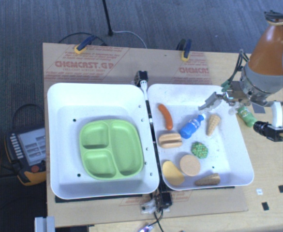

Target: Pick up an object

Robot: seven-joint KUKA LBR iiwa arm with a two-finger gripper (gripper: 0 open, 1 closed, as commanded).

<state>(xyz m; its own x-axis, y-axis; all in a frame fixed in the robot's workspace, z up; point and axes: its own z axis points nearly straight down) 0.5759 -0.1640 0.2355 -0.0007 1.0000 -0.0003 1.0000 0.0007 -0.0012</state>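
Note:
My gripper [214, 102] hangs over the upper right part of the right bin [243, 163], at the end of the grey and orange arm [269, 52]. Just below it lie a blue bottle [192, 125] and a tan ice cream cone [212, 123]. Further left in the same bin are a red sausage [166, 116] and a hot dog bun [170, 140]. Toward the front sit a green broccoli piece [199, 150], a round tan disc [190, 165], a yellow piece [172, 173] and a brown loaf-like piece [208, 180]. Nothing is seen held by the gripper.
The left bin [64, 105] holds a green divided plate [111, 148]. A black clamp [141, 77] sits at the rear where the bins meet. Yellow clamps [185, 52] pin the cardboard base. A handheld controller [27, 151] lies off the bench at left.

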